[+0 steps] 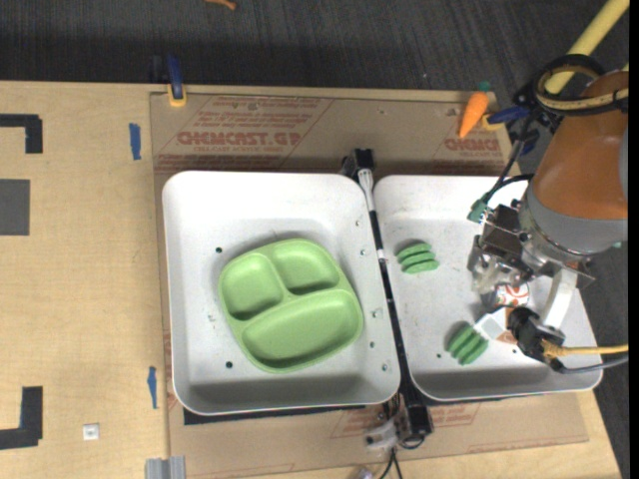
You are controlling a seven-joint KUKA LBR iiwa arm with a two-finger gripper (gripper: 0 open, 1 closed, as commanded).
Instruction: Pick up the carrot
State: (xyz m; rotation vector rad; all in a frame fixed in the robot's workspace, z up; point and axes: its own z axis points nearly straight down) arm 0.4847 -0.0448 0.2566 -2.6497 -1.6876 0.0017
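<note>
Green divided plate (290, 302) in left bin (190, 267); two green pieces (417, 258) in right bin (429, 203).

Green divided plate (291, 303), two green ridged pieces (416, 258)

the arm (584, 168) comes in from the right, orange band up top and grey wrist bent downward, with the gripper (496, 302) hanging low at its left end, cables looping around it
</note>
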